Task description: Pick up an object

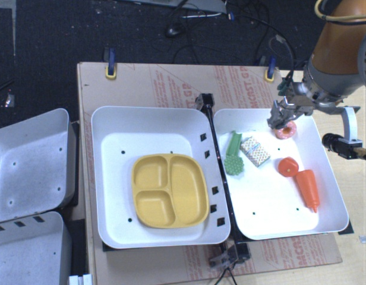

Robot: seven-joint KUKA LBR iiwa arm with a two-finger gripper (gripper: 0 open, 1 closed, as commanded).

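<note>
I hung my gripper [280, 121] over the far edge of the right bin [325, 218], right above the pink ring [286, 130] lying against that far wall. Whether my fingers were spread or pressed together I could not tell. To do this well, I judged I should drop straight down, straddle the ring's rim, and keep off the wall.

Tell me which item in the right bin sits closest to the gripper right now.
The pink ring, at the bin's far right corner. The gripper hangs right over its edge, while the green brush, patterned block and orange carrot lie farther off.
</note>
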